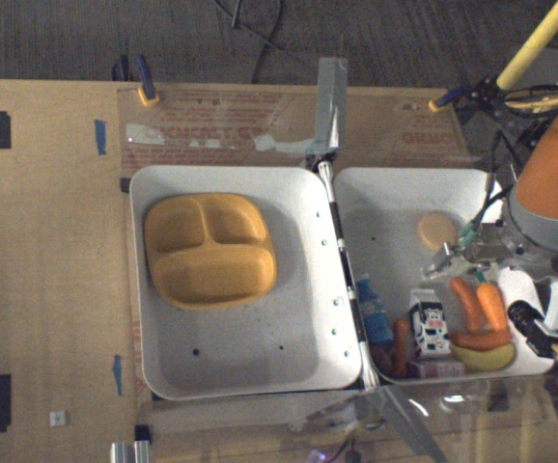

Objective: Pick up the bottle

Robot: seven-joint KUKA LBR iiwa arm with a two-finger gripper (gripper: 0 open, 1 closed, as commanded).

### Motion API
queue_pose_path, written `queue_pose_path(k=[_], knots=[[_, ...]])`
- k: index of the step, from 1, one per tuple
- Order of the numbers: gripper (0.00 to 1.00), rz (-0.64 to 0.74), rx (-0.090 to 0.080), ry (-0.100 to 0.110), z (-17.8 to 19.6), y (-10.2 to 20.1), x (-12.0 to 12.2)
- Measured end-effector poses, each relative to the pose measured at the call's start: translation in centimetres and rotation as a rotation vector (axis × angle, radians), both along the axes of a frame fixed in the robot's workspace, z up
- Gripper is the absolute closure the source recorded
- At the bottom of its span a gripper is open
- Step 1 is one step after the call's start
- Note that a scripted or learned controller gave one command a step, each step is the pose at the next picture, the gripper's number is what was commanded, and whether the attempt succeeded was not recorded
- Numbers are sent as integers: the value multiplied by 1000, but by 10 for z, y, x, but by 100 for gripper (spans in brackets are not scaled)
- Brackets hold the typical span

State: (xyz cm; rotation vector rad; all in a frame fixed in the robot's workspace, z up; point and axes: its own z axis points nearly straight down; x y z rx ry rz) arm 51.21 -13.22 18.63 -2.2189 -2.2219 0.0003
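While the arm (pixel 549 177) leans in from the right edge of the frame, its orange band and grey wrist hang over the upper right part of the right bin (pixel 395 201). Below the wrist, the gripper (pixel 472 249) sits just above the bin floor, right of a small round tan disc (pixel 437 230). Whether it is spread or closed I cannot tell, since wires and metal parts clutter that spot, and nothing is clearly held in it.

Along the left wall of the right bin, low in the frame, lies the bottle (pixel 370 309), a slim blue-tinted thing stretched along the divider, well apart from the gripper. Just right of it rests a small orange-red piece (pixel 401 340), then a little white carton with dark print (pixel 431 324). Further right, two carrots (pixel 480 307) lie side by side, touching a yellow banana (pixel 484 357) at the bin's lower edge.

At centre-left of the frame, the left bin (pixel 250 355) holds a yellow sectioned tray (pixel 209 249), upside down in its upper half.
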Motion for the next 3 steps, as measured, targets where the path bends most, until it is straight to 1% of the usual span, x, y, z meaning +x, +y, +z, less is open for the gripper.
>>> queue_pose_path(k=[1, 2, 3], knots=[[0, -122, -2, -7, -100, -1, 67], [0, -307, 1, -4, -100, 33, -3], [0, -428, -1, -5, -100, 42, 62]])
